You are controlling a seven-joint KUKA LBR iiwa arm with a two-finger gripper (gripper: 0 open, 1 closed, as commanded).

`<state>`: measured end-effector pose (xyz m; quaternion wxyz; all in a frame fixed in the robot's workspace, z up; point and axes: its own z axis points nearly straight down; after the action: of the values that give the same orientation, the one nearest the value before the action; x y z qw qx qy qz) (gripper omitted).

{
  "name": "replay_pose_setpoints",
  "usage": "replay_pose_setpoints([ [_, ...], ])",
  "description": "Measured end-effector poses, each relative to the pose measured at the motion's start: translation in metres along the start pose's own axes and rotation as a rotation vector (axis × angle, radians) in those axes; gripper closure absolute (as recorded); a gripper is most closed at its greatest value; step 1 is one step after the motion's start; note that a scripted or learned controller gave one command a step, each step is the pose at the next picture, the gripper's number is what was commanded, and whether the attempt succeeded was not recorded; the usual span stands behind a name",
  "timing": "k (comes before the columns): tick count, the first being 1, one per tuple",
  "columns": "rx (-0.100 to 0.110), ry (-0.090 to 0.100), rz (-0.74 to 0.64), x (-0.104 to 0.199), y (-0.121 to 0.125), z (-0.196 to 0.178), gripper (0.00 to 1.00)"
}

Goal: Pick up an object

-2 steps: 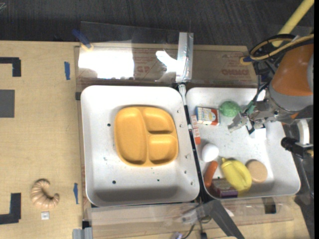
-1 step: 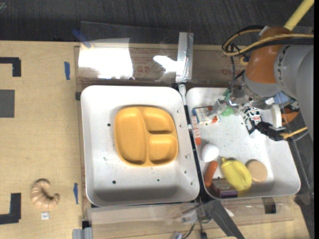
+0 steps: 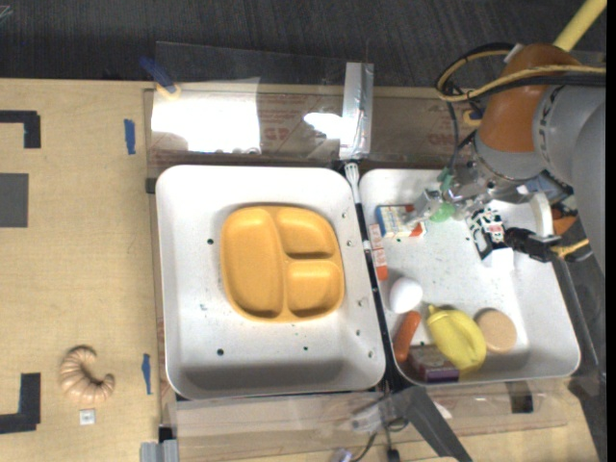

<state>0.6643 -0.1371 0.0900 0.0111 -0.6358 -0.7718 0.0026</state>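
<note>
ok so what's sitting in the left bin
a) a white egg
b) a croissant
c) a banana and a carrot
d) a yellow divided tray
d, the left bin holds the yellow divided tray with three compartments; the banana, carrot and white egg lie in the right bin, and the croissant lies out on the bench to the left of both bins.

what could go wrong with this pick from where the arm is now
1. The gripper sits near the right bin's back wall, next to a small carton; a descent there could clip the wall or only nudge the carton.
2. The banana, carrot, egg and round block crowd the front, so a grasp there may knock neighbours.
</note>
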Motion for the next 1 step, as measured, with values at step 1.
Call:
replay_pose_setpoints([
  [1,-0.033,-0.025,-0.324,-0.0548,-0.0280,-0.0063,0.00],
])
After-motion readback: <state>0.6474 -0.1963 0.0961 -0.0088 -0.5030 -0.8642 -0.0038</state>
